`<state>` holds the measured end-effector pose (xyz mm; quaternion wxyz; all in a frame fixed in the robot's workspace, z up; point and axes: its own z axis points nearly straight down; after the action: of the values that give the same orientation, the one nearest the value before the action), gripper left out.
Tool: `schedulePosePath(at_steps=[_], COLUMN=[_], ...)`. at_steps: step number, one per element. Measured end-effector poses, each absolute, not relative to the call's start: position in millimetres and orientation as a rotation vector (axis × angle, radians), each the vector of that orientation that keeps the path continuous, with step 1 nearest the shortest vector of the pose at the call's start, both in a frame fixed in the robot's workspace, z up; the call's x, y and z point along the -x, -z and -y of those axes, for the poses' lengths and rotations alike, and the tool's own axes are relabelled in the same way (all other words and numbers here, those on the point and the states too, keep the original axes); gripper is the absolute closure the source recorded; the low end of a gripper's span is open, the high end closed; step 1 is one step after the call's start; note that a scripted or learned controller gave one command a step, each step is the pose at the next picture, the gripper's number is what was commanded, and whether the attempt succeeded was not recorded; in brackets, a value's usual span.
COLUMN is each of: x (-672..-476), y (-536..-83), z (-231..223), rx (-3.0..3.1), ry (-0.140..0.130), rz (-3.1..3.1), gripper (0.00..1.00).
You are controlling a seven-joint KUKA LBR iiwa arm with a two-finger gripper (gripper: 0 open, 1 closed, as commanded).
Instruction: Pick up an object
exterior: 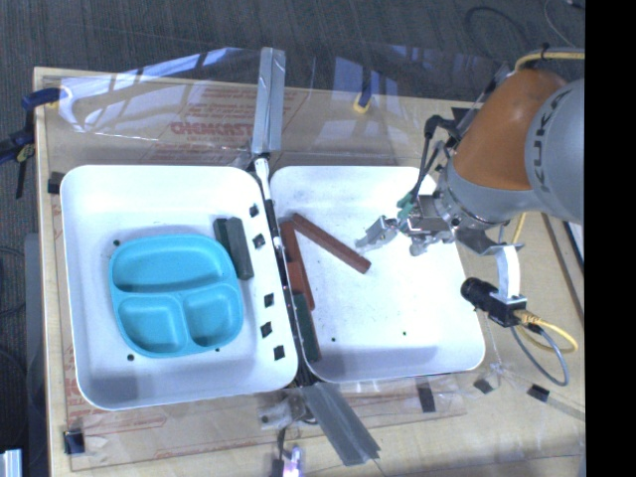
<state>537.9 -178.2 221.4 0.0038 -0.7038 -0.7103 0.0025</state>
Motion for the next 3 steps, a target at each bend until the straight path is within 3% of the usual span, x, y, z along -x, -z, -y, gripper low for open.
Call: schedulePosePath(at_steps=[1, 2, 3], x=[-573.6, -585.2, -584.2], y=[-153.6, -88.6, -94.0], z=[195.2, 200.8, 200.3], rx=[2.121, 1.979, 1.969], ry=[-0.007, -0.004, -0.011], rz=[2.306, 2.433, 2.43], gripper=[0.0, 0.0, 1.0])
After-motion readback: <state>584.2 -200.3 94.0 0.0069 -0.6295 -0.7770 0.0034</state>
